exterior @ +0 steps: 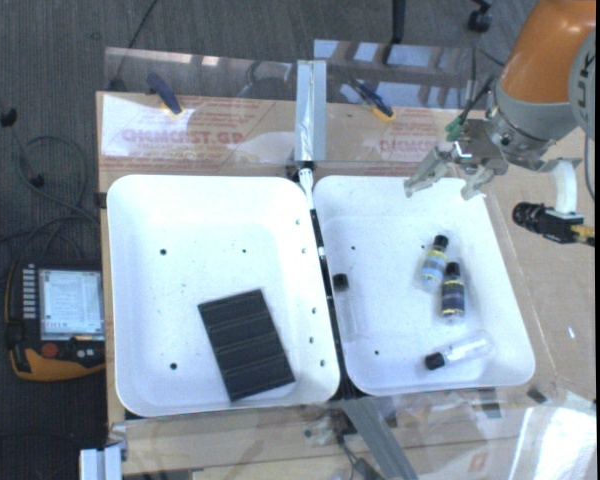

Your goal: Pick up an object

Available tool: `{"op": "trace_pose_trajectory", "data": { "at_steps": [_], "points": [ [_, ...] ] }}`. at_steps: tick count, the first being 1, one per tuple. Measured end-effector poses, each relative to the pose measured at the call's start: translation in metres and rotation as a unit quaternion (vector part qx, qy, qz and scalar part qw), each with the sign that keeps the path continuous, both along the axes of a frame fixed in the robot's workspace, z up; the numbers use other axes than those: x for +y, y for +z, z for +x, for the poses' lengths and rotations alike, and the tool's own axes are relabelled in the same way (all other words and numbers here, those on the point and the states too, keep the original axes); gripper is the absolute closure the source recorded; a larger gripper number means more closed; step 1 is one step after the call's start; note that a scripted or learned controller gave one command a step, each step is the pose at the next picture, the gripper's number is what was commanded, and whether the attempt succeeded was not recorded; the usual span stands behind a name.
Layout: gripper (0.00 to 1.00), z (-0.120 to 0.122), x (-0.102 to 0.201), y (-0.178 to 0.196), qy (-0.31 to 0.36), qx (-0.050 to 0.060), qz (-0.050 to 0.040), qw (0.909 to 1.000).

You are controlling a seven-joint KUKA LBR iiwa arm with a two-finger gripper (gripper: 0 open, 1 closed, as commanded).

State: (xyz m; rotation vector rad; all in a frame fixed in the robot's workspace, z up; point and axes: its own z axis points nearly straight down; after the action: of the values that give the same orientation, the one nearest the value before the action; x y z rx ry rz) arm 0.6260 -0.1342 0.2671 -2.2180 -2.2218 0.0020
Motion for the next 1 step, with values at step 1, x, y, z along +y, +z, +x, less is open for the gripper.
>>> {"op": "trace_pose_trajectory", "data": {
  "at_steps": [1],
  "points": [
    [0.0, -0.0855, -0.0621, -0.0741, 0.13, 0.0, 0.0001, 0.9915]
  ]
}}
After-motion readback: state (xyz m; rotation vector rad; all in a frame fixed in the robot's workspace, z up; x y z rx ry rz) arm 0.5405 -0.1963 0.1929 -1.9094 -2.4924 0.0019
